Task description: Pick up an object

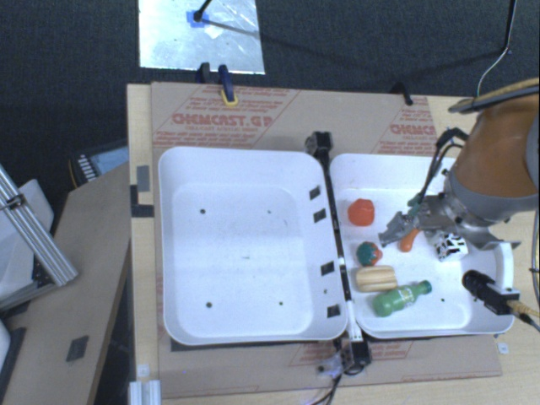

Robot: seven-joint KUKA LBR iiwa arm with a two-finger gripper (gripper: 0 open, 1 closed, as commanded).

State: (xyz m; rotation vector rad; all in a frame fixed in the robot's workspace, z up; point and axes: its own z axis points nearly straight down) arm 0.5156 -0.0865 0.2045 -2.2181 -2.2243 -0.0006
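Overhead view of the bench [137, 142], which carried two shallow white bins side by side with their inner edges meeting. The left bin [245, 260] occupied the left half of the bench. The right bin [380, 175] held six objects, all in its middle and near half.

Along that bin's left edge, from far to near, lay:
- a red rounded object [361, 212];
- a small green-and-orange ball [368, 253];
- a tan cylinder [375, 278] on its side, with the ball just beside its far side.

A green bottle [401, 299] lay on its side close to the bin's near edge, just beside the cylinder, with its cap toward the right edge. Toward the bin's middle lay a small orange piece [408, 240], and to its right a black-and-white spotted object [450, 245].

The end effector [396, 229] was low over the bin's middle, just beside the orange piece. Whether the two touched could not be told, nor whether the end effector was open or closed. The grey arm [506, 159] reached in over the bin's right edge.
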